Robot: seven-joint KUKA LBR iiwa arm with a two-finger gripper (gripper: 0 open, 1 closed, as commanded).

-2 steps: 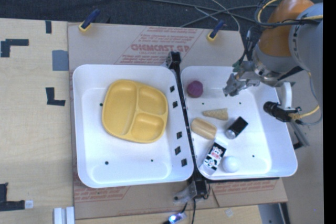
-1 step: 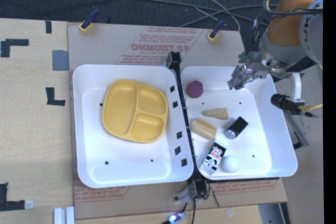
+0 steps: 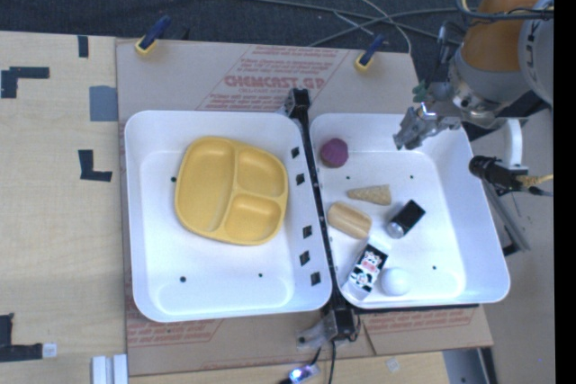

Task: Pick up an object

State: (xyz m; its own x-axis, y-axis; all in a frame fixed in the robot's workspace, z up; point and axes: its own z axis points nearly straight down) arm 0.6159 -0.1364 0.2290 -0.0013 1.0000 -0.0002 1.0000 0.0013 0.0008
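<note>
The right bin (image 3: 450, 279) holds a purple ball (image 3: 334, 152), a tan wedge (image 3: 371, 194), a tan bread-like roll (image 3: 348, 219), a small black block (image 3: 407, 218), a black-and-white carton (image 3: 368, 272) and a white ball (image 3: 395, 281). My gripper (image 3: 409, 133) hangs over the bin's far right part, up and to the right of the purple ball. Nothing shows between its fingers.
A yellow divided plate (image 3: 230, 191) lies in the left bin (image 3: 162, 283). A black divider (image 3: 310, 202) runs between the bins. Two clamps (image 3: 153, 33) (image 3: 370, 52) hold the cardboard at the back. Cables cross the dark floor behind.
</note>
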